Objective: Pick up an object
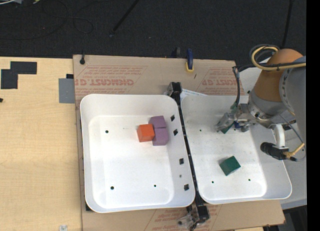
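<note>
We take the right bin (280, 187) as our reference. The gripper (226, 126) sits over the upper middle of this bin's floor, reached in from the bin's right side by the grey arm (280, 92) with its orange band. We cannot tell how the jaws stand; the fingertips are small and blurred, and we see no object between them. A green block (230, 165) lies on the floor of the right bin, below the gripper and apart from it, tilted relative to the bin walls. To the left of the right bin, the left bin (95, 185) holds an orange block (146, 133) touching a purple block (159, 130), both near that bin's centre.
</note>
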Tool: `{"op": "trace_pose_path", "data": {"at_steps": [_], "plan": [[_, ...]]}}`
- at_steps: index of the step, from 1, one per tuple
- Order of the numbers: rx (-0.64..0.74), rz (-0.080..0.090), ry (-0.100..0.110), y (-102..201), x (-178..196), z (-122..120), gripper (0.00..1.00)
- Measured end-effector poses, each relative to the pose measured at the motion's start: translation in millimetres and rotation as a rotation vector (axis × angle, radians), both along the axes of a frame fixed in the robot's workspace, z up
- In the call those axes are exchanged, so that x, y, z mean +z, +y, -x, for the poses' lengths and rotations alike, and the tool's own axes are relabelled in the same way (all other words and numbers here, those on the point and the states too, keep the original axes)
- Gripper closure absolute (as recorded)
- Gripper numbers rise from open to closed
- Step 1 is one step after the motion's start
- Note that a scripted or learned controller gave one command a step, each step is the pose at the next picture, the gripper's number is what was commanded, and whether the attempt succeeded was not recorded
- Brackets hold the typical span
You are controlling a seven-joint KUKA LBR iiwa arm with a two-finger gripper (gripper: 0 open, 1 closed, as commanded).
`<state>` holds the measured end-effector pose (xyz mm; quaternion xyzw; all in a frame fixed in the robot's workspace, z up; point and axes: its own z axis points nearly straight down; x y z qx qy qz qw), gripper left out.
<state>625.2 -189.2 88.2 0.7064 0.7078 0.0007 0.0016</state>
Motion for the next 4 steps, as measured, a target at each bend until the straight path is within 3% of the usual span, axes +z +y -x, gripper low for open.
{"op": "trace_pose_path", "data": {"at_steps": [1, 2, 4], "plan": [[0.005, -0.004, 0.003, 78.0, -0.6, -19.8, 0.0], [-0.003, 0.0, 0.004, 38.3, -0.2, -18.4, 0.0], [-0.004, -0.003, 0.012, 44.0, -1.4, 95.3, 0.0]]}}
